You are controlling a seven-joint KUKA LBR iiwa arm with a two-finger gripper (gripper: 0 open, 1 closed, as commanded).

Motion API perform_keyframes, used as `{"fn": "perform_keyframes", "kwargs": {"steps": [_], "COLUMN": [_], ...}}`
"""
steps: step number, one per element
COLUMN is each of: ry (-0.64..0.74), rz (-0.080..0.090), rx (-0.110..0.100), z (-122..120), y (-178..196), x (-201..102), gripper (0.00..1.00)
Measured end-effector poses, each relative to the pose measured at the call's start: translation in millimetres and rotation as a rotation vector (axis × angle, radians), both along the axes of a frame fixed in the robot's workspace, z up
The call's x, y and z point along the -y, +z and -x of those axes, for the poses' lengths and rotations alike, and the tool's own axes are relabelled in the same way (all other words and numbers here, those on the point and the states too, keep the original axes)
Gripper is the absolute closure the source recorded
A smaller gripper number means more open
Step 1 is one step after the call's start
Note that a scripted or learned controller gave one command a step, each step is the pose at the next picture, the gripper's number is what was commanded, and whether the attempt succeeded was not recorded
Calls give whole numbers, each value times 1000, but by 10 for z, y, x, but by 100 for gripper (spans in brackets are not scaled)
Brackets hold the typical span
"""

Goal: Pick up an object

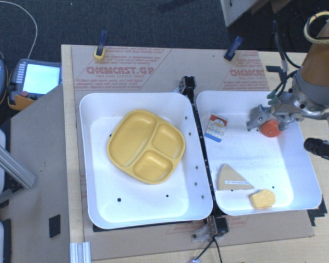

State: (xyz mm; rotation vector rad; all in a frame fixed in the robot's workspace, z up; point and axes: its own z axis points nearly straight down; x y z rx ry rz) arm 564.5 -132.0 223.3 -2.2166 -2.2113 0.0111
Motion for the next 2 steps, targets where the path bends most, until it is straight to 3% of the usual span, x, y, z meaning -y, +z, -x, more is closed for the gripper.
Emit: {"fn": "perform_keyframes", "kwargs": {"steps": [1, 2], "ry": [2, 2], "rz": [2, 1], "rx": [11, 5], "z": [-25, -106], "y": [58, -523], "x": [-2, -22], "gripper": [0, 0]}}
